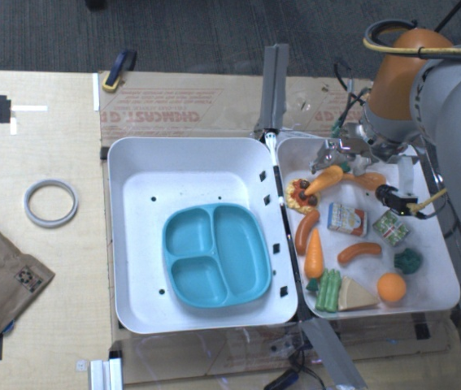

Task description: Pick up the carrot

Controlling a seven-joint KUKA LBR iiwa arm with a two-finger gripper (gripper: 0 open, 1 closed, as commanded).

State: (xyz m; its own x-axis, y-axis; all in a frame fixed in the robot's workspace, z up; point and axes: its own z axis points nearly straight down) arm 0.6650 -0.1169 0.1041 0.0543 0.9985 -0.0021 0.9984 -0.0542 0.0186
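An orange tapered carrot [314,253] lies in the right bin [450,276] near its left wall, pointing toward the front. A second long orange piece [325,179] lies slanted at the back of that bin, its upper end right under my gripper [338,153]. The gripper hangs over the bin's back left corner, below the orange wrist band. I cannot see whether the orange piece touches the gripper or just lies beneath it.
The right bin also holds a pizza slice [300,193], two sausages [359,252], a small carton [345,218], an orange [391,288], green pieces [327,291] and a cheese wedge [358,295]. The left bin [132,242] holds a blue divided plate [215,254]. A tape roll [51,202] lies on the bench.
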